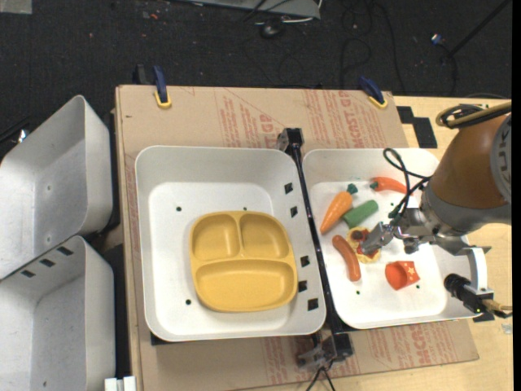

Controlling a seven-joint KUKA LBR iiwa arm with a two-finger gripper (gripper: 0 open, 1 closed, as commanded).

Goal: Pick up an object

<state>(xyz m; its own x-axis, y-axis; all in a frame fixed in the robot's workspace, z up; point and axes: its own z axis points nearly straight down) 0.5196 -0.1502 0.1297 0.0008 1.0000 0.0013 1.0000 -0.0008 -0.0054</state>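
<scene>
Left bin [155, 218]: shallow, white; holds one yellow divided plate [242, 261], three compartments, lying left of centre-bottom. Bare floor shows along the bin's top edge and left wall.

Divider: black clips [293, 141] along the seam where the two bins meet.

Right bin [326, 165]: shallow, white; contents clustered in its middle.
- Carrot [335, 212], orange with green top, tilted, near the seam.
- Green block [360, 214], just beside the carrot on its right.
- Sausage [348, 258], red-brown, lying below the carrot.
- Small yellow-and-red piece [365, 247], directly beneath the gripper tip; kind unclear.
- Red-orange pepper [390, 185], near the upper right wall.
- Red-orange cup-like piece [401, 274], lower right, standing clear of the rest.

Gripper [378, 239]: low over the cluster centre, between sausage and cup-like piece; whether the jaws are spread or pressed together cannot be told. Open floor remains along the bin's bottom edge.

Arm [472, 182]: grey and orange, covering the bin's right edge.

Counter [244, 112]: brown board beneath both bins.
</scene>
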